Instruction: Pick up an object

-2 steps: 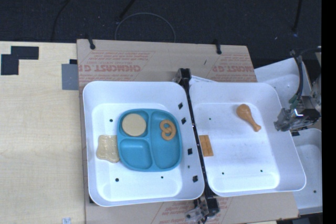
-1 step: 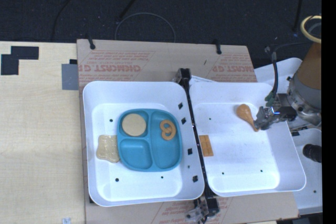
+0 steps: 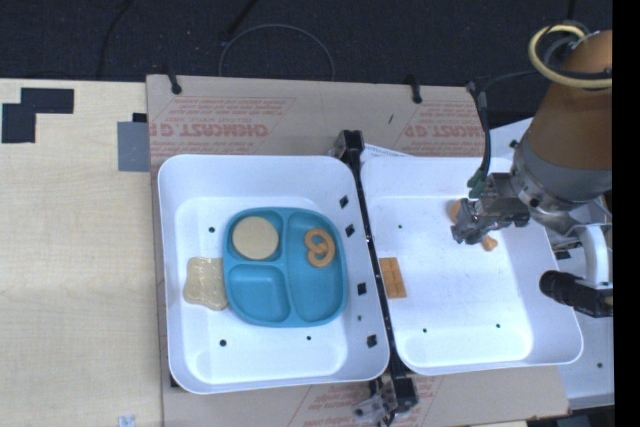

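My end effector (image 3: 478, 223) sits low in the bin on my side, the right bin (image 3: 440, 335), near its upper right part. A small orange-brown object (image 3: 488, 241) shows right at its tip, with another orange bit (image 3: 456, 211) just beside it; these may be parts of one thing. I cannot tell how my end effector stands on it, nor whether the piece is truly held or only touched.

The risks as I judge them:
- If the piece is merely pinched at an edge, lifting may let it slip and drop back into the bin.
- If I am pressing beside it, I may push it toward the bin wall.

Well apart from me, across the divider, the left bin (image 3: 190, 215) holds a blue tray (image 3: 285, 310) with a round cracker (image 3: 254, 237) and a pretzel (image 3: 319, 247).
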Controlling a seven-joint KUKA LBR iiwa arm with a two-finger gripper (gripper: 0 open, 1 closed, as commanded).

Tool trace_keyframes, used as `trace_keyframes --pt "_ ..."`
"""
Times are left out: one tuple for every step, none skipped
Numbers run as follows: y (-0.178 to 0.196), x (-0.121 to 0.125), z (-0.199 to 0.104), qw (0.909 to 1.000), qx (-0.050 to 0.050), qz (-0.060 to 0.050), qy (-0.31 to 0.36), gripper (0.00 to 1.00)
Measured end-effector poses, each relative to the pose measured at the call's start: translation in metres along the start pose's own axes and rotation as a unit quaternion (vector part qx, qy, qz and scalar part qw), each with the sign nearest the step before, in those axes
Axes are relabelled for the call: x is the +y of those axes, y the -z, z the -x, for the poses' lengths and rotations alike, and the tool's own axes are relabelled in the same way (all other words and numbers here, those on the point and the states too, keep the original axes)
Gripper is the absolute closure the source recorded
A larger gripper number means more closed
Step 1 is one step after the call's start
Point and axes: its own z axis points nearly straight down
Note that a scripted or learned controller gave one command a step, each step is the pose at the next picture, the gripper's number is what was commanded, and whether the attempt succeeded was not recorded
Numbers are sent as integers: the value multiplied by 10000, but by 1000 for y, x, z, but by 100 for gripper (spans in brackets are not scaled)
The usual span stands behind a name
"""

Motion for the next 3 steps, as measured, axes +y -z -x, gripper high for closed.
trace_keyframes --pt "-1 0 -48 10000 -5 -8 -3 100" --pt "-5 -1 -103 10000 -2 -12 -2 100" --pt "-28 6 -154 10000 -8 -23 -3 100"
